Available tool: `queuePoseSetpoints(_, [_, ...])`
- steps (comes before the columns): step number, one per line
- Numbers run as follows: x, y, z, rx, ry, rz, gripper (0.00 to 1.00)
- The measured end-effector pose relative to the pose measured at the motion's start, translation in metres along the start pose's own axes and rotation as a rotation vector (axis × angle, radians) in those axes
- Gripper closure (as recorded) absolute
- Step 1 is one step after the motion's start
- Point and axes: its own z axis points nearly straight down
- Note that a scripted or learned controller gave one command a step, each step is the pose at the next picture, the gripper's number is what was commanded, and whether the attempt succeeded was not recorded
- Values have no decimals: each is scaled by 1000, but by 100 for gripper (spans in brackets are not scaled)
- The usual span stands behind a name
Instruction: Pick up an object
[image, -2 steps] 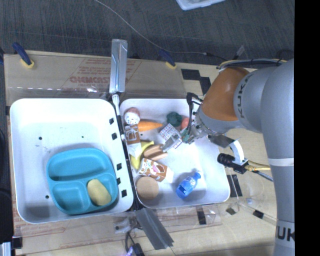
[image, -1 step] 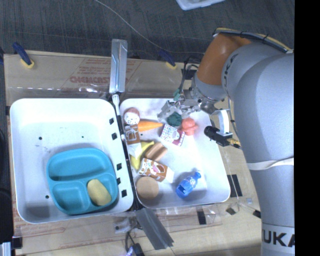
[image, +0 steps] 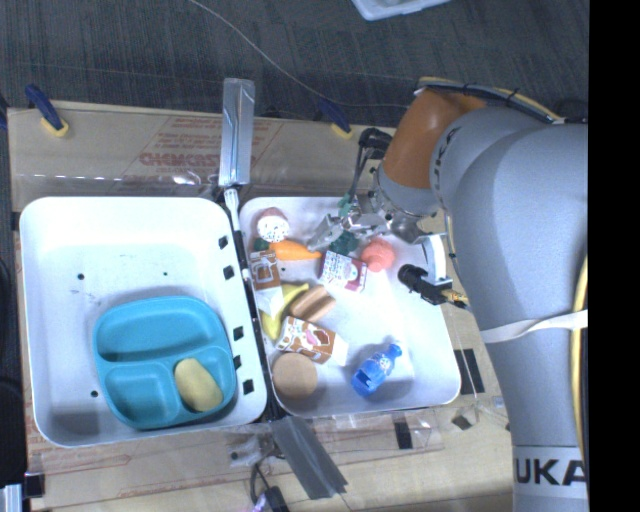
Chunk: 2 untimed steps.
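Nearest the camera, along the right bin's (image: 440, 385) 6 o'clock edge: a round brown bun-like item (image: 294, 375) and a small blue bottle (image: 375, 368) lying on its side. Just above the bun, a brown-and-white carton (image: 312, 341), tilted. At 9 o'clock of that bin, a yellow banana (image: 283, 304) touching a hot-dog-shaped item (image: 313, 303).

Left bin (image: 60, 260): blue compartment tray (image: 150, 345) at its 6 o'clock side, a yellow potato-like lump (image: 198, 384) in the tray's lower right compartment.

Mid bin on the right: a pink-and-white packet (image: 343, 270), an orange carrot (image: 295, 251) beside it, a pink ball (image: 378, 254) at 3 o'clock of the packet.

Far end, 12 o'clock of the right bin: gripper (image: 352, 222) sits low over a small dark green item (image: 346, 240), among the clutter. Fingers blurred by surrounding parts; cannot tell whether clenched or released. Nothing seen lifted.

Grey arm (image: 520, 250) enters from 3 o'clock, orange band (image: 415, 140) above the wrist.
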Motion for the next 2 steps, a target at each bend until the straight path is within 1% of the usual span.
queuePoseSetpoints(1, [2, 0, -9, 4, 1, -6, 100])
queuePoseSetpoints(2, [39, 4, -128, 0, 0, 63, 100])
